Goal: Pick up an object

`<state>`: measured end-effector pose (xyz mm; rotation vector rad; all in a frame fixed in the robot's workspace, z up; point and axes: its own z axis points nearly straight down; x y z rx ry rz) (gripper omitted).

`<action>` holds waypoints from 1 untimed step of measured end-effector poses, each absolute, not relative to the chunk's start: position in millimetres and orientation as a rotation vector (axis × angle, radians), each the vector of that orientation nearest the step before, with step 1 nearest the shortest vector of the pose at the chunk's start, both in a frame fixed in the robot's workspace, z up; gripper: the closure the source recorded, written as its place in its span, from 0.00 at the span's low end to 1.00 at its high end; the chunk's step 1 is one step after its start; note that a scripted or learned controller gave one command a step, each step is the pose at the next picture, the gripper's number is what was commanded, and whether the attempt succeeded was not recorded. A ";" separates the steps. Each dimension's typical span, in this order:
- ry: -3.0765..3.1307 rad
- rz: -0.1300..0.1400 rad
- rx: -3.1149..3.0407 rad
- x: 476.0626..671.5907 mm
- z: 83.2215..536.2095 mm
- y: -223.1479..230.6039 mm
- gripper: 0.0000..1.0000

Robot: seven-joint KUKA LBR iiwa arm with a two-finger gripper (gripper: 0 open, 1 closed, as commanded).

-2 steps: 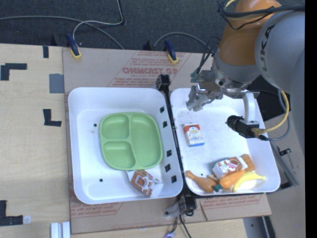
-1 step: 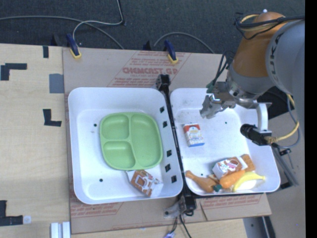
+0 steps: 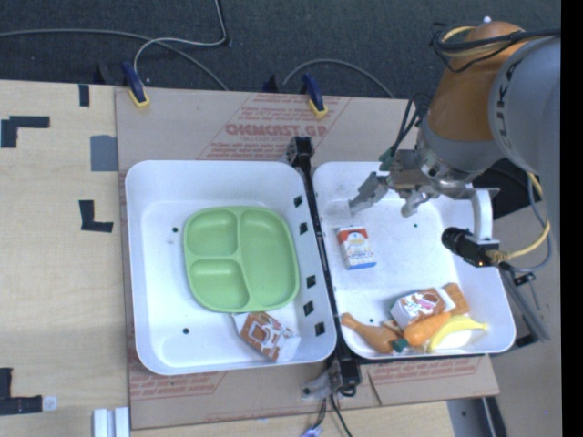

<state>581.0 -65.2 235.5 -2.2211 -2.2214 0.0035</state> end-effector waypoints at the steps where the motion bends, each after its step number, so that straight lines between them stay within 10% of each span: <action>1: -2.222 0.004 -2.220 594.3 183.7 -65.8 0.00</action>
